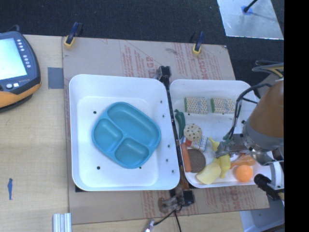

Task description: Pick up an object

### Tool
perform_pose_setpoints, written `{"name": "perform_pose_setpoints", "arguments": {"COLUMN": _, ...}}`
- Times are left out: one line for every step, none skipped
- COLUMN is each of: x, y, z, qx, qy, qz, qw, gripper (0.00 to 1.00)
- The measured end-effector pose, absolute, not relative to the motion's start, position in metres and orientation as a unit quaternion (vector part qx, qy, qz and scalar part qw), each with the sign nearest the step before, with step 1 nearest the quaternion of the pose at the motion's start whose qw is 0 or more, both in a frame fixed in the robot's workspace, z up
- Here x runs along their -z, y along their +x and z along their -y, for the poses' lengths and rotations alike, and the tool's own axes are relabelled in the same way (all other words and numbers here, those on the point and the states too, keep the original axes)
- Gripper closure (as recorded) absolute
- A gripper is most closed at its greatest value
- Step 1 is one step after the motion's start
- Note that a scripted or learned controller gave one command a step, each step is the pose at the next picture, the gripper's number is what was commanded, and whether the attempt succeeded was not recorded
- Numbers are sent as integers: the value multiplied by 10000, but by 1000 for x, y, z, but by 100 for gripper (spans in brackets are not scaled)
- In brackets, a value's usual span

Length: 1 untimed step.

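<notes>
Gripper (225,149) low in right white bin (212,87), tips over a yellow banana-shaped toy (212,170); can't tell its state. Orange ball (244,173) just right of the banana, brown round piece (196,159) to its left. Blue divided plastic plate (126,134) alone in left white bin (77,129).

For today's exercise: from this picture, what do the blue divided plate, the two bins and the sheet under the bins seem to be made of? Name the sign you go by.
Blue divided plate: probably moulded plastic; even colour, rounded compartments, soft sheen.
Left bin and right bin: likely thin formed plastic; smooth white, rounded corners, slight gloss.
Sheet: looks like cardboard; matt brown with red print, clamped at its far edge.
</notes>
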State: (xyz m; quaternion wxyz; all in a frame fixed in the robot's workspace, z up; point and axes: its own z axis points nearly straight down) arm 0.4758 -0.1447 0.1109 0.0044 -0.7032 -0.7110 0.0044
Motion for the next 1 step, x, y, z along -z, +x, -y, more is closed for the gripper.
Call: {"name": "perform_pose_setpoints", "arguments": {"x": -189, "y": 503, "z": 78, "qx": -17, "qy": -7050, "qz": 7092, "qw": 24, "gripper": 100}}
